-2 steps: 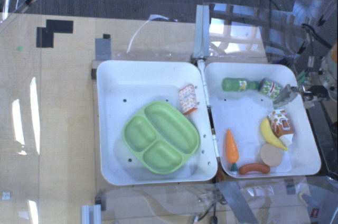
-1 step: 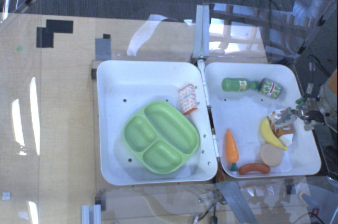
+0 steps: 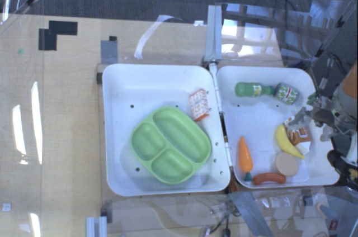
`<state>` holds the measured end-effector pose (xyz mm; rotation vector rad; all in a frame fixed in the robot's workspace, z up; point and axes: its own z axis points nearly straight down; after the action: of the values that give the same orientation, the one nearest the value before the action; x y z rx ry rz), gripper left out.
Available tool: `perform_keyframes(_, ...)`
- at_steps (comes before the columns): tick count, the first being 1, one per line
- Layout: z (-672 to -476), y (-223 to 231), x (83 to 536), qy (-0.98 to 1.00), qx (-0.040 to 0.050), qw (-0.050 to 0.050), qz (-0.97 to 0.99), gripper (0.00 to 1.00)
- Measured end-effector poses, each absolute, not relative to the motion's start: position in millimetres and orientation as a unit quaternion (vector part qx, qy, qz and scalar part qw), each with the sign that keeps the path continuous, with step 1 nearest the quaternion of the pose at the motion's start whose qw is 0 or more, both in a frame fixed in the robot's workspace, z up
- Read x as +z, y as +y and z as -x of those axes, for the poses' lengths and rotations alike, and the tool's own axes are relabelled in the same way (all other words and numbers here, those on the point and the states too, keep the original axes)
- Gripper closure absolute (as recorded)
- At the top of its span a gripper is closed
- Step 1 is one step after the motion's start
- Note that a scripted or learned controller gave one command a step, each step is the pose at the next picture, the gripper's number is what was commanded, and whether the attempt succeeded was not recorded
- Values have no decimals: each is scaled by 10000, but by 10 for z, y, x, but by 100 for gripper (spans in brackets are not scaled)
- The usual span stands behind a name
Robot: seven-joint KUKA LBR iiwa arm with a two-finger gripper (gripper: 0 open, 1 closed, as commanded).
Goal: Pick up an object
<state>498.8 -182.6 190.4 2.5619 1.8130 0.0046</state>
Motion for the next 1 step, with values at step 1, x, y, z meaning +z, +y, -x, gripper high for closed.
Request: perform_keyframes(1,-5339,-1914,985,6189,15,15,-7855,0)
